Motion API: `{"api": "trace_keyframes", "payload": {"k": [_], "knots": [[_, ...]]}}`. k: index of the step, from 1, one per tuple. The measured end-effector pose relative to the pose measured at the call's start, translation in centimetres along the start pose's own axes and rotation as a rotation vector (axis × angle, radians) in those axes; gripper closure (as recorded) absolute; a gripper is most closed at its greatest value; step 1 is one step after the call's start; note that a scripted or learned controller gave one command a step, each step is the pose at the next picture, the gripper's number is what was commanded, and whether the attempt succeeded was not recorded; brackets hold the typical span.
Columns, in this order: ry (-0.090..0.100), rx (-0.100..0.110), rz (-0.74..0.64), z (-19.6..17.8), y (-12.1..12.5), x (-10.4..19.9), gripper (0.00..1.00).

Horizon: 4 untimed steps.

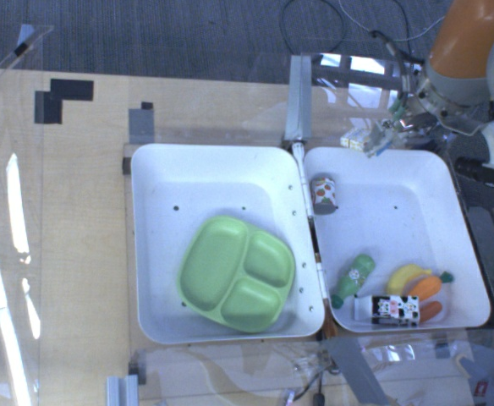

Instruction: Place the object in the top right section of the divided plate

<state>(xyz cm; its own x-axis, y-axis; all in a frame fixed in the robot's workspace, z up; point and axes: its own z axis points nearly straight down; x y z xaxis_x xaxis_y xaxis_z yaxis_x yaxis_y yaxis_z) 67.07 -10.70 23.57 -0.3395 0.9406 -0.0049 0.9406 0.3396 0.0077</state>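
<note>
Camera view shows the green divided plate (237, 273) bare in the left bin (158, 184). No object has been picked: the small can (324, 192), green bottle (353, 278), banana (406, 276) and carrot (426, 288) lie in the right bin (399, 193). The end effector (381, 139) hovers over that bin's far edge; whether it carries anything I cannot tell.

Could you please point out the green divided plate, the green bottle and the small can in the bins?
green divided plate (211, 269): camera view, floor of its large section.
green bottle (354, 277): camera view, middle of its body.
small can (324, 194): camera view, its printed side.
</note>
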Motion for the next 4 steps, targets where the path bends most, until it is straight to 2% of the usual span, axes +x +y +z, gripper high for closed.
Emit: {"api": "trace_keyframes", "payload": {"k": [1, 2, 3, 4], "knots": [[0.000, -0.002, 0.167, -7.5, -4.8, 2.8, 1.00], [0.000, -0.003, 0.196, -14.4, -9.5, 8.1, 1.00], [-0.004, -0.011, 0.189, -15.5, -9.3, 8.1, 1.00], [0.004, 0.005, 0.063, -3.1, -15.1, 12.0, 1.00]]}}
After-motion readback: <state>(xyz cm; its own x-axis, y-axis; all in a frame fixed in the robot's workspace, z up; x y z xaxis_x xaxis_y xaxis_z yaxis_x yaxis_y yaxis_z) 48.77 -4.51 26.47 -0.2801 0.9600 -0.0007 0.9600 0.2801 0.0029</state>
